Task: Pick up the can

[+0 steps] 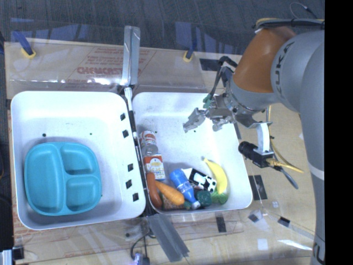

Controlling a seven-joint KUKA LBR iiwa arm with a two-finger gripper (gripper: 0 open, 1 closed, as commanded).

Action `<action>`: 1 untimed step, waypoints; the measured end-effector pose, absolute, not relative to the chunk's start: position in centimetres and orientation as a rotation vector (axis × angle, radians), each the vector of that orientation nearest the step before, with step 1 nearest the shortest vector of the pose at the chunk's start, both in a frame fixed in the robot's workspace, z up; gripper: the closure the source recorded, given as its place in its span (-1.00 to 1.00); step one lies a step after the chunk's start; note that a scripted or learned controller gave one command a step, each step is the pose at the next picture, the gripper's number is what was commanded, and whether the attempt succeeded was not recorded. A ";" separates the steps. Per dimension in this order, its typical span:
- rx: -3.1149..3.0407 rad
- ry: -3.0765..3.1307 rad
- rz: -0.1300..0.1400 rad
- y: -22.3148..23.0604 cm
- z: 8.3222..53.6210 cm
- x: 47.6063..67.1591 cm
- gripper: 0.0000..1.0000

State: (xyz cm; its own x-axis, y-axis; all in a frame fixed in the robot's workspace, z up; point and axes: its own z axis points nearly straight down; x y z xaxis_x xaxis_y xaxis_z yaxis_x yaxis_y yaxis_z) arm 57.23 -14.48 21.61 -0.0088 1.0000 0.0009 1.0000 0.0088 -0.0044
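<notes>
Setting: two shallow white bins are seen side by side on a bench covered with clear sheeting, viewed from above at a slant.
Left bin (22, 106): a blue divided tray (62, 178) is held at lower left of the frame.
Right bin (231, 148): a cluster of items is crowded along its lower and left edges.
Can (154, 166): it is judged to be the red-and-white cylinder lying on its side near the bin's left wall, with a clear bottle (149, 143) touching its upper end and a carrot (168, 192) at its lower end.
Other items: a blue bottle (182, 185) and a banana (217, 175) are seen lower centre.
Gripper (194, 121): it is held above bare bin floor, upper centre, well apart from the can; nothing is seen between its fingers, and how far they are parted cannot be told.
Risk: the can may be rolled away or a neighbour seized instead, because of the tight packing and the nearby wall.
</notes>
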 end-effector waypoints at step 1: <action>-2.363 -2.069 0.002 -18.1 9.2 59.4 -1.00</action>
State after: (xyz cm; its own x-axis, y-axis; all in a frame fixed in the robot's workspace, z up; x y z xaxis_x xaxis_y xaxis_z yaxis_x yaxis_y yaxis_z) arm 59.37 -18.13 9.18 0.1318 0.9913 -0.0005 0.9913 -0.1318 -0.0017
